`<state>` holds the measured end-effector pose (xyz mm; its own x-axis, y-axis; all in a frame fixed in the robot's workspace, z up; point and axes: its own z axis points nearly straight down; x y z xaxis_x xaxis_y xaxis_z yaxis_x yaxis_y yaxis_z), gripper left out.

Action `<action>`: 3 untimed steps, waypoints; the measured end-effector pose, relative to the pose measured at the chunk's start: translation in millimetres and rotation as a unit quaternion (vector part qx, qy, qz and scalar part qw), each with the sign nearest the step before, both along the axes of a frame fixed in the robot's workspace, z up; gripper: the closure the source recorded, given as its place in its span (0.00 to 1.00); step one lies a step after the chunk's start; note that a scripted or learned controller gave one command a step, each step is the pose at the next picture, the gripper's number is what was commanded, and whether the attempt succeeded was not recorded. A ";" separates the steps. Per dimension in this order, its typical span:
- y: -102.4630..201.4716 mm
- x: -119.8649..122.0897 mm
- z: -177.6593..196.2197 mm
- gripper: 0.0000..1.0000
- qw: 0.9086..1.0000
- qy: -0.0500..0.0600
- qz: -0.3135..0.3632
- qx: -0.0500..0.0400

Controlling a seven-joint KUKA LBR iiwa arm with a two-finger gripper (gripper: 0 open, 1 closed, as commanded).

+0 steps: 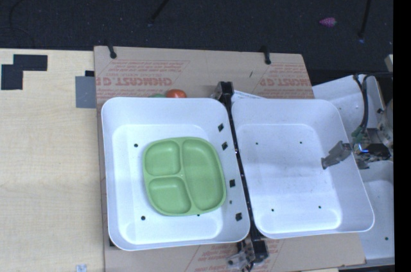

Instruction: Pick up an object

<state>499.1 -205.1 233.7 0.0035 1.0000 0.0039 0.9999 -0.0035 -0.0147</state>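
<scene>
A light green plate (184, 175) with three compartments lies flat in the middle of the left bin (122, 136). My gripper (336, 154) hangs low over the right side of the right bin (282, 129), close to its right wall and far from the plate. Nothing shows in the gripper. The wrist behind it sits at the view's right edge, partly cut off.
A small orange-red object (175, 94) and a bit of green (157, 95) peek out behind the left bin's far rim, outside it. Both bins rest on a cardboard sheet (192, 72). Black clips (232, 155) join the bins along the middle.
</scene>
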 end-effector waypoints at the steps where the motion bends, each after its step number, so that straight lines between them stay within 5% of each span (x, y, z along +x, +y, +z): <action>1: 0.3 2.6 6.6 0.00 1.000 -0.006 0.002 -0.001; 3: 2.7 -7.8 -82.6 0.00 1.000 -0.004 0.002 0.000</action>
